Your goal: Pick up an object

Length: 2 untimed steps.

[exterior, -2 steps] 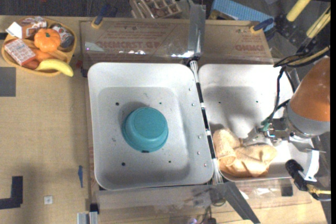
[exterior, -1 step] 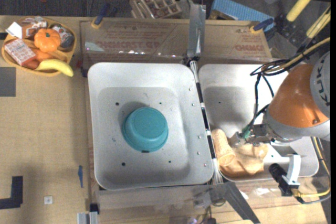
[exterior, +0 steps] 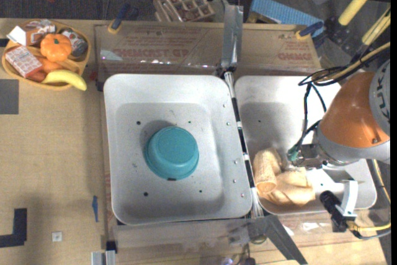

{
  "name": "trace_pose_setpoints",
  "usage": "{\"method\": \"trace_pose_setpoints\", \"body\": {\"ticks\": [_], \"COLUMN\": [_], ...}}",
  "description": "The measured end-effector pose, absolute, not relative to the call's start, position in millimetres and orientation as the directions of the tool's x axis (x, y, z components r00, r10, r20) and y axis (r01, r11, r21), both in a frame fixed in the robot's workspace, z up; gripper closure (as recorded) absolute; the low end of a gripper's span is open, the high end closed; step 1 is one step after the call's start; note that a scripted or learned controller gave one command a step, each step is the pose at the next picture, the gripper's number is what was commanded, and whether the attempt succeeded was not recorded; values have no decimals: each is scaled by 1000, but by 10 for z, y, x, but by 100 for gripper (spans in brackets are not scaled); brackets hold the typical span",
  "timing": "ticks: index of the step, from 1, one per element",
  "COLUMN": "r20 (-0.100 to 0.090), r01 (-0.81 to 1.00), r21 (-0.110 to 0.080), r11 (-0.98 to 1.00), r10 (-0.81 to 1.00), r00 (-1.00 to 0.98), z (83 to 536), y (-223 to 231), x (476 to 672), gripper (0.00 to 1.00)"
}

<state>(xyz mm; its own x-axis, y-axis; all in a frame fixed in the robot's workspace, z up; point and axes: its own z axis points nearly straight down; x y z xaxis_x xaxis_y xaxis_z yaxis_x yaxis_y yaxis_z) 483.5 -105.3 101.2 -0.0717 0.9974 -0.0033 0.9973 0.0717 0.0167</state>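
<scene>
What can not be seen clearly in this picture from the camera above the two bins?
- Gripper: the grey-and-orange arm covers it, fingers unreadable.
- Tan bread-like pieces in the right white bin: partly under the arm; count and kind unclear.
- Small packages in the wooden bowl: labels too small.
- Upturned teal plastic bowl: inside hidden.

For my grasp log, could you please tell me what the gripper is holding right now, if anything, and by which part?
It cannot be told. The gripper sits low in the right bin, just above the tan bread-like pieces, but the arm's wrist hides any contact.

The bench (exterior: 49, 152) bears two white bins (exterior: 118, 102), side by side, and a basket (exterior: 12, 65) of toy food.
</scene>
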Motion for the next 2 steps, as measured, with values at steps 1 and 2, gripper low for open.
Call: {"method": "trace_pose_setpoints", "body": {"ticks": [1,2], "r20": [-4,-2], "r01": [997,991], "r21": [17,2], "r11": [72,137], "r10": [997,991], "r00": [-72,-137], "z": [1012,1252], "y": [-1056,-1281], "x": [4834,5210], "gripper": [0,0]}}
